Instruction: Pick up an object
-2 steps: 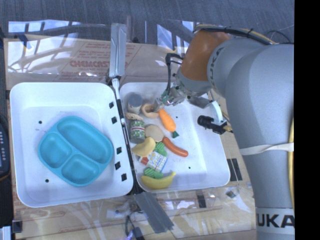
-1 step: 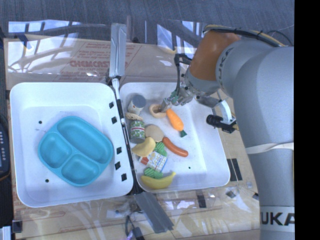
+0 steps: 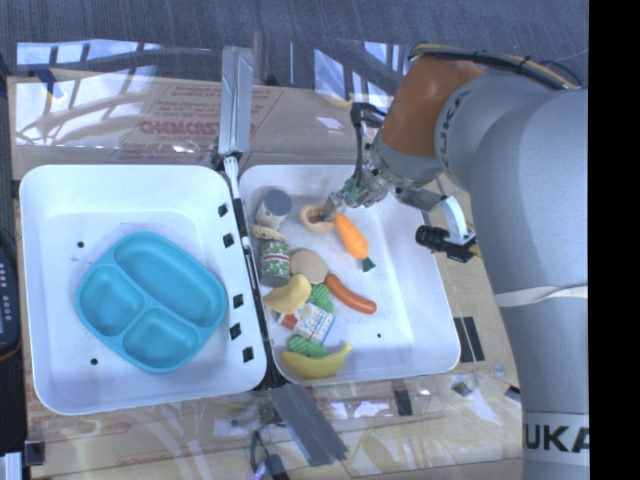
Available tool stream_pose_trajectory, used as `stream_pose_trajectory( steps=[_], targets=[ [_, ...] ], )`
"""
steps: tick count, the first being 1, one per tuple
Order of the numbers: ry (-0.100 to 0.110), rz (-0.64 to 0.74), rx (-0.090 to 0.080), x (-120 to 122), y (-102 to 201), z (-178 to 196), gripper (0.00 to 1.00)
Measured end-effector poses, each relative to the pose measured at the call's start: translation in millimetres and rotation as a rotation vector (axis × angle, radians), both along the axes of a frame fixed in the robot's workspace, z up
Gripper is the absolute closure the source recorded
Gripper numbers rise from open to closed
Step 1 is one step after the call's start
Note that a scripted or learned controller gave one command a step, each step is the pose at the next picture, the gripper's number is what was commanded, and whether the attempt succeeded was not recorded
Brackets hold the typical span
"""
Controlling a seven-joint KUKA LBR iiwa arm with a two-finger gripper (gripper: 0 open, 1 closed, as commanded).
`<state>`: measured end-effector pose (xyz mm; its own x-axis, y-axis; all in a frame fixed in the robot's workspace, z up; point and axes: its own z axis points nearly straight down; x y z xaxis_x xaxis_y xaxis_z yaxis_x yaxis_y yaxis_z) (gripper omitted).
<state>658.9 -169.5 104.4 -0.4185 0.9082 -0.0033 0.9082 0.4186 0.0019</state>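
End effector [image 3: 345, 200] low in right bin [image 3: 425, 288], far side, just beside the toy carrot [image 3: 350, 236] and a tan ring piece [image 3: 318, 218]. Grip state: cannot tell. Nothing lifted; pick not yet made.

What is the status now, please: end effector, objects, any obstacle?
End effector low in right bin, by the carrot. Nothing seen held. Toy food crowds bin's left side; blue plate in left bin.
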Motion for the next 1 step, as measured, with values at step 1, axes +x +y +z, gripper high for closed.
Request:
stream_pose_trajectory(
  steps=[1],
  targets=[
    [0.009,-0.148,0.003,-2.6,29.2,-7.0,1.00]
  ],
)
